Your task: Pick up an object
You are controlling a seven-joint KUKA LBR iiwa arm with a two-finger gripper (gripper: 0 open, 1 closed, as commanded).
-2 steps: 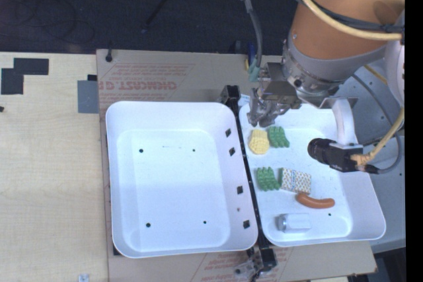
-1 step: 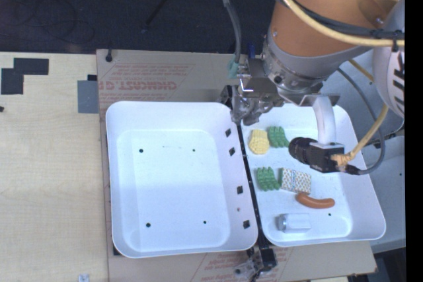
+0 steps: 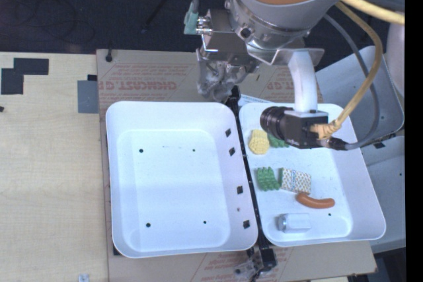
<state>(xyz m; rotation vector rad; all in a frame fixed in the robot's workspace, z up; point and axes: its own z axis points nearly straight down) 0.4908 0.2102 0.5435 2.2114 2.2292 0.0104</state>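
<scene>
Honestly, whether the fingers (image 3: 221,84) are parted or closed cannot be told: they hang as a dark grey blur below the wrist, at the far edge of the bins, and nothing can be seen between them. They sit above the brown board just beyond the far rim where the two bins meet, not over any object.

Just right of them and nearer, the right bin (image 3: 360,175) holds everything worth picking. A yellow corn cob (image 3: 258,141) lies near its left wall. A green piece (image 3: 275,139) sits just beside it, partly hidden under the black camera unit (image 3: 291,125) mounted on the arm. Nearer again lie a green ridged block (image 3: 266,178), touching a speckled white packet (image 3: 295,180), then an orange sausage (image 3: 315,202), and nearest of all a small grey-and-white cylinder (image 3: 292,222). The left bin (image 3: 119,162) shows bare white floor with a few dark dots.

The step in hand looks like choosing and approaching a target. To do it well, I would pick something standing apart from its neighbours: the sausage or the cylinder both have free floor around them, while the block and packet touch and could be dragged together. The corn is close to the wall, which may block one finger. The approach should come straight down, spanning the object's narrow side, and close only once low enough to avoid pinching just the top.

Outward, the surface (image 3: 46,162) is pale wood.
</scene>
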